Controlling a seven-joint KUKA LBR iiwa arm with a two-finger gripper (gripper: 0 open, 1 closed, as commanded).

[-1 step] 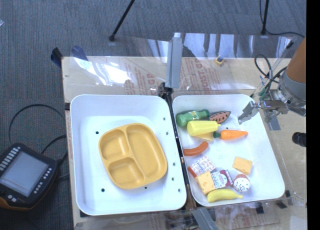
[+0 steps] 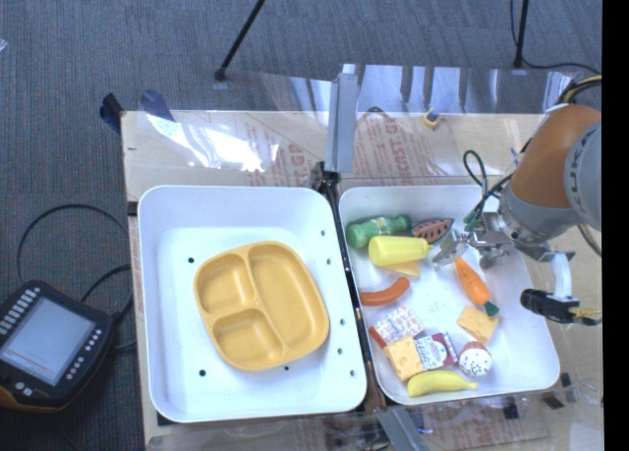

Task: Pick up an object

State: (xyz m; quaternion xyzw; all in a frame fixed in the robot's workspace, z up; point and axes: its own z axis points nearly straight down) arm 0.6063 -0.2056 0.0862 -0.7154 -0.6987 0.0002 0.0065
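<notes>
Two shallow white bins are carried side by side on the bench. In the left bin, a yellow divided plate with three compartments is seated near the centre, slightly rotated.

The right bin is loaded with toy food items. A green bottle is placed near the far left corner, with a yellow corn piece just beside it toward the near side. A brown oval piece is located to the right of the bottle. A red-orange sausage is laid near the left wall. A carrot is positioned at mid-bin, tilted toward the near right. A cheese wedge is set just beyond the carrot's green end. Along the near edge, a second cheese block, a red-and-white packet, a small can, a white speckled egg and a banana are grouped closely together.

The gripper is lowered into the right bin between the corn piece and the carrot. Nothing is seen gripped between its fingers; whether the claw is wide or narrow cannot be determined from this view.

A handheld control pendant is placed on the floor beyond the bench's left edge.
</notes>
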